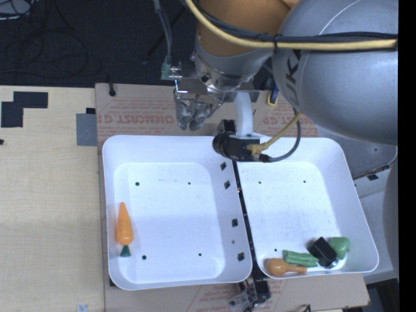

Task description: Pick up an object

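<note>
we see the grey arm (344, 57) reaching in from the right, its orange band (250, 8) high at the top of the view, and the end effector (192, 114) hanging above the far rim of the left bin (169, 275), over the brown cardboard sheet (140, 112) that lies under both bins. whether it is open or closed we cannot tell; its tip is dark and blurred, and nothing shows clearly in it. a yellow cable (286, 42) loops across the arm's body, and a black fitting (235, 146) sits where the two bins meet at the far side.

in the left bin a toy carrot (123, 227) lies near the left wall, towards the near end, its green top pointing at us. it is well apart from the end effector.

the right bin (354, 174) holds a small cluster in its near right corner: an orange-tan pear-shaped piece (284, 267), a green pod (299, 259) just beside it, a black block (323, 251) resting against that, and a rounded green piece (340, 245) behind the block. these look to be touching one another, though we cannot be sure of every contact.

the light wooden worktop (45, 200) stretches to the left.
</note>
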{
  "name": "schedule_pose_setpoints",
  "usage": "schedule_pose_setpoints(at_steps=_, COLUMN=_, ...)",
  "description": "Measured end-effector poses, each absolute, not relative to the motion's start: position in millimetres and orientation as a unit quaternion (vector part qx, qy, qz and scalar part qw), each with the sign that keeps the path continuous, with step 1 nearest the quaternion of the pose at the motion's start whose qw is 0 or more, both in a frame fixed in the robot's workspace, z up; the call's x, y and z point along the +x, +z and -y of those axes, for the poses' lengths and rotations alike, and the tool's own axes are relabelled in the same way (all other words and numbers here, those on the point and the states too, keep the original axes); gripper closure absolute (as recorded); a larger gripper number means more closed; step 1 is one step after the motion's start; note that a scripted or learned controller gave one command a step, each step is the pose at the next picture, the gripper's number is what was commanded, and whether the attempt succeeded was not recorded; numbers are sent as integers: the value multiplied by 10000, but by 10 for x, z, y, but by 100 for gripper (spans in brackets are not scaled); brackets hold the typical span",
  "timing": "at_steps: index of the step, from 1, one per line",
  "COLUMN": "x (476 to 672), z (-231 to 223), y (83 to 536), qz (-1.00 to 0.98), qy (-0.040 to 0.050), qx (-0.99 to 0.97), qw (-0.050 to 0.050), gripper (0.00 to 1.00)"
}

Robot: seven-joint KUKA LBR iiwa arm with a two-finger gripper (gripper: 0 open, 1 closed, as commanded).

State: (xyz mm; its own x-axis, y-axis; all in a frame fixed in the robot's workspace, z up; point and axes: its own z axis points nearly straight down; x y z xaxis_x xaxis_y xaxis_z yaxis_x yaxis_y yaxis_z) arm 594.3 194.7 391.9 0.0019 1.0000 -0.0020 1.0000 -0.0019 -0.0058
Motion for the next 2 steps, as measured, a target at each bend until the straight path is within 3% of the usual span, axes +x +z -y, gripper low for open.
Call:
schedule_pose_setpoints(at_steps=1, x=5964, z=-2280, y=5478, qz=7088, qy=-68, qx=-7054, qw=-27, gripper=100)
schedule_pose_setpoints(at_steps=2, x=5515, z=-1393, y=4740, qz=7047, qy=57, qx=-7095, qw=29, gripper=100)
